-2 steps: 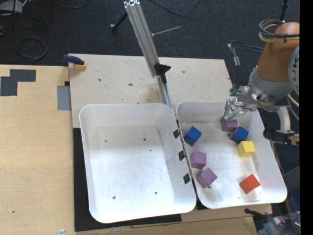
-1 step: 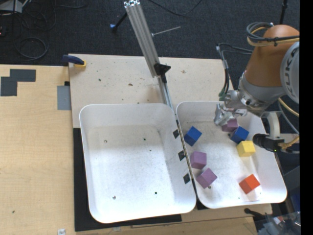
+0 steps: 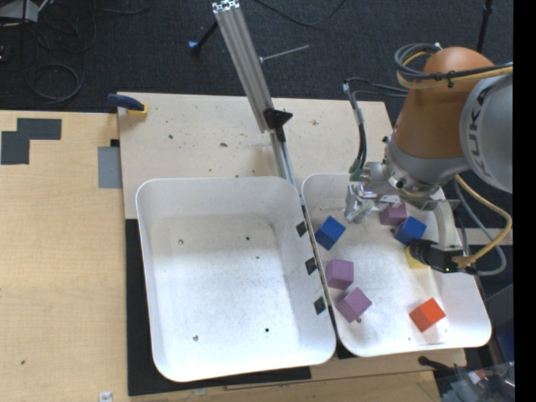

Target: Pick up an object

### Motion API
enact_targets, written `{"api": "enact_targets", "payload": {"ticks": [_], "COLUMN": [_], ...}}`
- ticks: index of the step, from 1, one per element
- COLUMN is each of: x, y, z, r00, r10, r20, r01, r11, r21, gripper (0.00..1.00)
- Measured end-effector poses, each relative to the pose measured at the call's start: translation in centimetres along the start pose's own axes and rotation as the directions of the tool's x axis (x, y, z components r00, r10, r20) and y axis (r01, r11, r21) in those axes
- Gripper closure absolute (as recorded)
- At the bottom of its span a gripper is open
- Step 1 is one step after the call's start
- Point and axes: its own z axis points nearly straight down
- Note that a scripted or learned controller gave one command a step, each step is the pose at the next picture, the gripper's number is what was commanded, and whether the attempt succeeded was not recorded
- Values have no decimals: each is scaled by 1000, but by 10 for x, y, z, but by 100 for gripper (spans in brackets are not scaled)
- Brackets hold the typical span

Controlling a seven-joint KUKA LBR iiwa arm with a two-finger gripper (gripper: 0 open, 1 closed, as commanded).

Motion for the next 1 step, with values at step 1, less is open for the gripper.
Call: {"api": "enact_targets", "payload": {"ticks": [1], "x": [38], "y": [-20], "z": [0], "r00": [1000], "r10": [1], "r20": [1], "r01": [-1], "r11": [1000], "r21": [1], "gripper": [100]}}
